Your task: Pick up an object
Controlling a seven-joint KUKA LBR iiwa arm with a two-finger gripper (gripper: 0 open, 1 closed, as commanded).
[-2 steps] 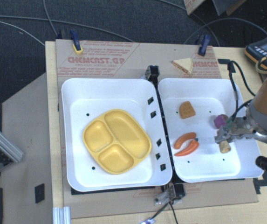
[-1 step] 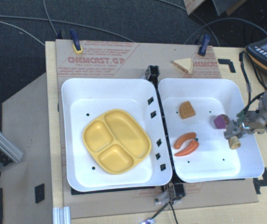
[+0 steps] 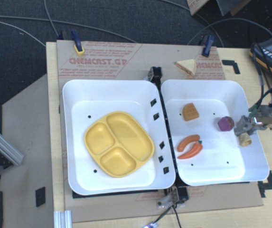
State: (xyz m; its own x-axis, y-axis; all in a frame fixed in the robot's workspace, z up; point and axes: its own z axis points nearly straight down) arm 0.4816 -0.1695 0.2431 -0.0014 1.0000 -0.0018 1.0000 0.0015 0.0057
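Objects for picking lie loose in the right bin (image 3: 207, 87): a tan bread-like block (image 3: 190, 112) toward its far middle, an orange sausage (image 3: 188, 142) touching a red-orange carrot-shaped piece (image 3: 191, 150) near the bin's left wall, a purple lump (image 3: 225, 123) toward the right, and a small beige piece (image 3: 245, 139) just beside the right rim. Largest of the surroundings is the cardboard-coloured bench board (image 3: 98, 61), printed with red lettering and clamped at its far edge by two blue clips (image 3: 77, 42). On it the left bin (image 3: 74, 94) carries a yellow divided plate (image 3: 119, 143) of three compartments, lying near that bin's middle with bare white floor all round. A black seam with small clips (image 3: 160, 122) parts the two bins. A wedge of sandwich (image 3: 187, 67) sits on the board beyond the right bin's far rim, outside both bins. The gripper (image 3: 246, 125) reaches over the right rim from the right, low, between the purple lump and the beige piece and close to both; whether its claw is apart or together I cannot tell, and nothing shows clamped in it. Open floor lies in the near half of the right bin, and the rim stands close behind the beige piece.
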